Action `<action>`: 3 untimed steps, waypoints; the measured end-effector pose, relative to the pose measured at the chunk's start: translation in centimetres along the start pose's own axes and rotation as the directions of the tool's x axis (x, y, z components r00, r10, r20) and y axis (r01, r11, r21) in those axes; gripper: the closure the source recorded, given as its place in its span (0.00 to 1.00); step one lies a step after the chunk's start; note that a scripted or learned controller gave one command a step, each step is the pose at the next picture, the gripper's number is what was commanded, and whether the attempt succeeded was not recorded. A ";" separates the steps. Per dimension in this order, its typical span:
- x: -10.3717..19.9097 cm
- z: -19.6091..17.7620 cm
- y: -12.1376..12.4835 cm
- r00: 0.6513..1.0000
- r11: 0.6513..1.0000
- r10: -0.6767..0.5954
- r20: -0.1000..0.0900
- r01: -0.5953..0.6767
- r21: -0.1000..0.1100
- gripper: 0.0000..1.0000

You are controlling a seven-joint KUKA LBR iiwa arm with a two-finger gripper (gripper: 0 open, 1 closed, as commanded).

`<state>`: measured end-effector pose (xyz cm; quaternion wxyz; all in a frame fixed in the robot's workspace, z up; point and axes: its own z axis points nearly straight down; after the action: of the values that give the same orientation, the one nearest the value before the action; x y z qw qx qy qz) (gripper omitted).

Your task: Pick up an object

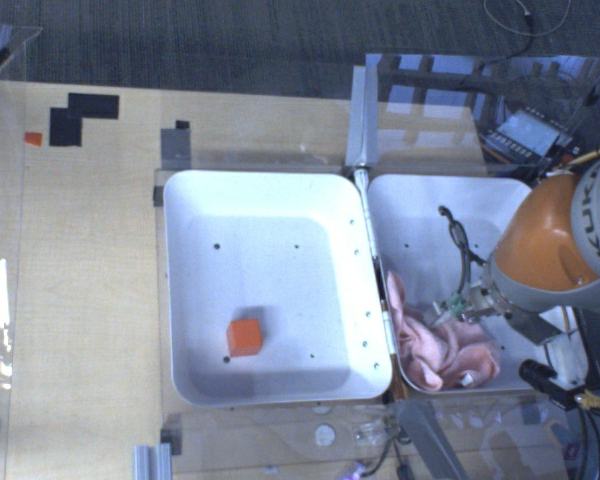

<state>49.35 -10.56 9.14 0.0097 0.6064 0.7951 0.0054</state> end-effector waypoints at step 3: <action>1.7 -15.2 11.6 1.000 1.000 -0.011 -0.005 0.011 0.010 1.00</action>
<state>59.77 -5.80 24.58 0.0051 0.6022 0.7983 0.0029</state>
